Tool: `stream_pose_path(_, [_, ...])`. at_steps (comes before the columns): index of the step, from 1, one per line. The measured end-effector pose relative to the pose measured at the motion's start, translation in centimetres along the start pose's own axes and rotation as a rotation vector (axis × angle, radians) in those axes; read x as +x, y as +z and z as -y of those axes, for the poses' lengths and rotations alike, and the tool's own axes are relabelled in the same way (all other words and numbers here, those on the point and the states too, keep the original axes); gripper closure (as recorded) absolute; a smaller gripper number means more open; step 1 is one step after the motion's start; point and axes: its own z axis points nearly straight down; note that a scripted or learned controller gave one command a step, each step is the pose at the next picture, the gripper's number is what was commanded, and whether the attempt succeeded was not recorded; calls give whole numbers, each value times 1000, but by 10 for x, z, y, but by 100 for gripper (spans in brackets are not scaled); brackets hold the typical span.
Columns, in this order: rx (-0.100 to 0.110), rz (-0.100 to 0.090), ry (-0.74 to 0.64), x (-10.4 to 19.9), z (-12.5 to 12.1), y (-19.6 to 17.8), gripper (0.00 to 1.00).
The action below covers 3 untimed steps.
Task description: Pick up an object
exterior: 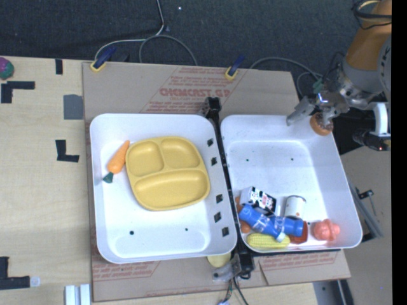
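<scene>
- Evidently the pick is either just done or just missed; judged from the layout, most of the task's outcome hangs on what sits at the gripper.
- Nearest, front of the right white plastic bin [331, 170]: a huddle of small things — one blue plastic bottle [270, 223] lying flat, one yellow corn cob toy [267, 241] just beneath it, one small black-and-white cow-patterned item [261, 199], one short silvery can [293, 206], one pink-orange rounded toy [325, 230] in the corner. Something red-orange sits behind the bottle; can't make out what.
- Left white plastic bin [102, 189]: one yellow three-compartment plastic plate [168, 172], and one orange toy carrot [117, 157] just beside its left edge, tip toward the bin wall.
- Two bins in all, side by side on a brown cardboard sheet [184, 88] over the worktop.
- Farthest, beyond the right bin's back corner: the grey gripper [318, 116], raised clear of the bin, with a small orange round object [322, 126] at its tip. Whether the fingers are clamped on it, cannot tell.
- Left to settle: confirm the hold.
</scene>
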Motion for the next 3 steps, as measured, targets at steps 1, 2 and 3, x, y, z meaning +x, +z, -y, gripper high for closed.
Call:
stream_pose_path(1, [-8, 2, -2, 38, 22, 104, 0])
stream_pose_path(2, [-11, 5, 3, -13, 24, -7, 0])
stream_pose_path(3, [-10, 3, -2, 40, 17, 104, 0])
